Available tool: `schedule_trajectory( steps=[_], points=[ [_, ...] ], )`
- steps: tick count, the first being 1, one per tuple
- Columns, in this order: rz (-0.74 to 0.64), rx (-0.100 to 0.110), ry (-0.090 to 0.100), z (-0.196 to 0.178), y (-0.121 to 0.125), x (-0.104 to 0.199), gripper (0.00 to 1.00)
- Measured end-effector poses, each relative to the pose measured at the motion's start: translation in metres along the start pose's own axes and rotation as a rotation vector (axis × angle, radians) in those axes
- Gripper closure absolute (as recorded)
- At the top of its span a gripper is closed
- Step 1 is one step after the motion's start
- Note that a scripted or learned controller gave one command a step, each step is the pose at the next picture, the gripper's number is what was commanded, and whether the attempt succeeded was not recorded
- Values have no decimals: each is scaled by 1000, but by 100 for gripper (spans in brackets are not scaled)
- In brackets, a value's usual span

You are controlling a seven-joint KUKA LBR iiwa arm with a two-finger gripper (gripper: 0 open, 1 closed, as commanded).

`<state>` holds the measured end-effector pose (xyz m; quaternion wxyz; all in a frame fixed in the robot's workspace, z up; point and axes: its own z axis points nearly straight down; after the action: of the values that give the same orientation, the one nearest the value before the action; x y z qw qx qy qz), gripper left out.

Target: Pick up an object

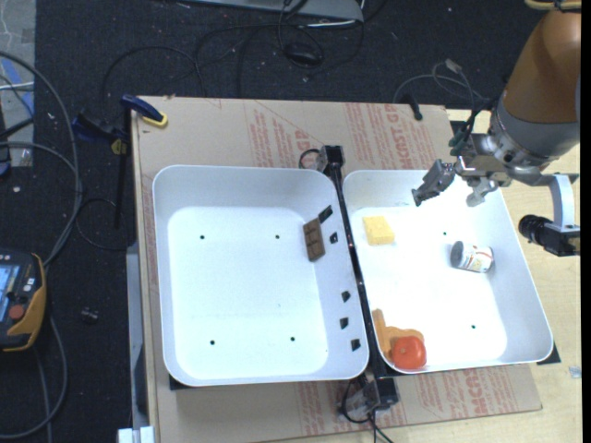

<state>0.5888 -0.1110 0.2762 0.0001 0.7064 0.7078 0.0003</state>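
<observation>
In the right bin [517, 275] lie a yellow block [379, 230] near its back left, a small white cylinder with a red label [472, 257] on its side toward the right, and a red and orange object [403, 343] at the front left corner. A brown bar [315, 238] rests against the right wall of the left bin [185, 247]. My gripper [454, 185] hangs over the back of the right bin, its two fingers spread apart and nothing between them. It stands right of the yellow block and above the white cylinder.
The grey arm with its orange band [554, 53] comes in from the upper right. Both bins sit on a brown board [277, 127]. Cables and a blue and yellow clamp [138, 113] lie beyond the board's back edge. A black fitting [545, 233] sits by the right bin's rim.
</observation>
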Motion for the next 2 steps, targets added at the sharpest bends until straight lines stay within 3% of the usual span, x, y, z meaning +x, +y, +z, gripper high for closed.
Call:
schedule_trajectory(
  steps=[1, 2],
  points=[
    [-1, -2, 0, -26, -14, 35, 0],
    [0, -1, 0, -44, -44, 58, 0]
  ],
)
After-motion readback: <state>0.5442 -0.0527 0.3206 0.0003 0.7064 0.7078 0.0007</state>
